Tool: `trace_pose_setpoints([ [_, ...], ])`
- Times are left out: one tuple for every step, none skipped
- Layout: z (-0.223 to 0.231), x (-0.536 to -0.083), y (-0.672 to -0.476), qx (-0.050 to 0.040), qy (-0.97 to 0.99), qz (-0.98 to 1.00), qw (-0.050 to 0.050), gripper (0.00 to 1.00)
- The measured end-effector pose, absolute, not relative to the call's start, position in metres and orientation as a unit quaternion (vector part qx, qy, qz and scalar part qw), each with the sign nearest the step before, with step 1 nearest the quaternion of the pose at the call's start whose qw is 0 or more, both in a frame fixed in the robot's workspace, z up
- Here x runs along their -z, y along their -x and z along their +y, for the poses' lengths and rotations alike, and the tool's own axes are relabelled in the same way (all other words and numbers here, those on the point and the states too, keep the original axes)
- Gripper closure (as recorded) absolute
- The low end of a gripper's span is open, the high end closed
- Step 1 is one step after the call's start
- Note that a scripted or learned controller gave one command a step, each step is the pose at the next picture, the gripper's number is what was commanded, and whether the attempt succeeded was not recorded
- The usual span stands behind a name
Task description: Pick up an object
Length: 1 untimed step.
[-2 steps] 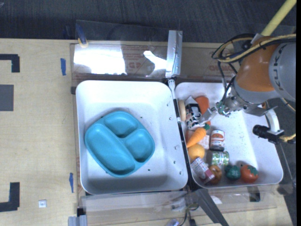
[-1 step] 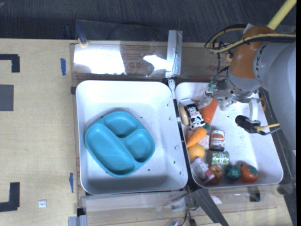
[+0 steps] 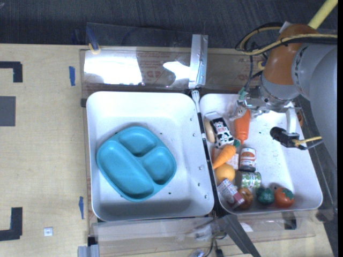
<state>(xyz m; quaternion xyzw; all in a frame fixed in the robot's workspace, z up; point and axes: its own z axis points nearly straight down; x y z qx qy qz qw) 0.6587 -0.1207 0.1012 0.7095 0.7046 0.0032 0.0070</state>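
While your arm reaches in from the right, its gripper [image 3: 244,107] sits over the far left part of the right bin [image 3: 305,173], and an orange carrot-shaped toy [image 3: 242,126] hangs right under it, upright, top end up between the fingers. So it looks pinched on that carrot, which sits a bit above the pile rather than lying in it.

The rest of the clutter is bunched along the right bin's left wall and near edge. You've got a small black-and-white cow-print carton [image 3: 221,131] just left of the carrot, a second orange carrot [image 3: 224,155] lying tilted below it, and a yellow-orange round fruit [image 3: 225,173] under that. A little can with a red label [image 3: 247,158] stands just below the held carrot, with a green-labelled can [image 3: 249,179] beside it nearer the edge. Along the near wall there's a red-and-white packet [image 3: 229,190], a dark green round thing [image 3: 265,196] and a red tomato-like one [image 3: 283,196], touching or close to it.

Over in the left bin [image 3: 107,197] you've got a blue divided plate [image 3: 136,162] with three compartments, sitting flat.
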Motion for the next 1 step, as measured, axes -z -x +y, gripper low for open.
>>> trace_pose_setpoints([
  [-0.0331,-0.1895,-0.6607,-0.004,-0.659,0.752,0.003,1.0],
])
